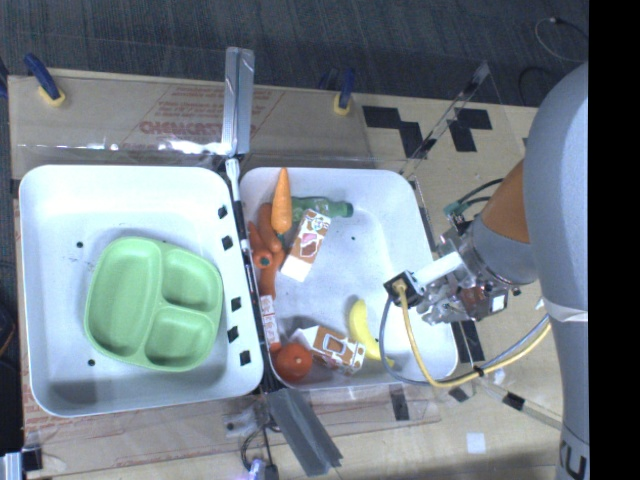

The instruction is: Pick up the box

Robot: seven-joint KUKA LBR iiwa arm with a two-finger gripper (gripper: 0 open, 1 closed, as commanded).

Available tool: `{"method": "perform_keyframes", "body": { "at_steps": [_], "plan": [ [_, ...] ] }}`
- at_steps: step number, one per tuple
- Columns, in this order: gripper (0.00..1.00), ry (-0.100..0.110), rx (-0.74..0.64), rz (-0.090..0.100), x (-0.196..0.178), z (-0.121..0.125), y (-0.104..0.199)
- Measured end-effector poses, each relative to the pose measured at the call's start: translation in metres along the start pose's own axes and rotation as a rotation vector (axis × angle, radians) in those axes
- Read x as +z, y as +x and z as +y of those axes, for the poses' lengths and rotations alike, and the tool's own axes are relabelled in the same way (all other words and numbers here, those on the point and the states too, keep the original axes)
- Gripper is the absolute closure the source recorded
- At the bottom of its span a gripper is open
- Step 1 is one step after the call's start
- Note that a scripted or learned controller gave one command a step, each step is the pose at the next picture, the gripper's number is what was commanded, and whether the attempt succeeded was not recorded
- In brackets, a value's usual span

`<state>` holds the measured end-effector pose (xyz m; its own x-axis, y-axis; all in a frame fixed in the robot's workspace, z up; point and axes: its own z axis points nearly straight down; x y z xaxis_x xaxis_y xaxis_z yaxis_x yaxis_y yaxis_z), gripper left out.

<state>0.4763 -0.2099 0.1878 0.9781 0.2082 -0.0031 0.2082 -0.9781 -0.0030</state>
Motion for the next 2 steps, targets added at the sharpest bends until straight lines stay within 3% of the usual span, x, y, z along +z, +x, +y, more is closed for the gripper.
{"method": "perform_keyframes", "body": {
  "at_steps": [1, 2],
  "plan": [
    [1.00, 0.003, -0.032, -0.002, 0.0513, -0.0158, 0.0031],
    [1.00, 0.008, -0.040, -0.005, 0.0423, -0.0170, 0.0030]
  ]
}}
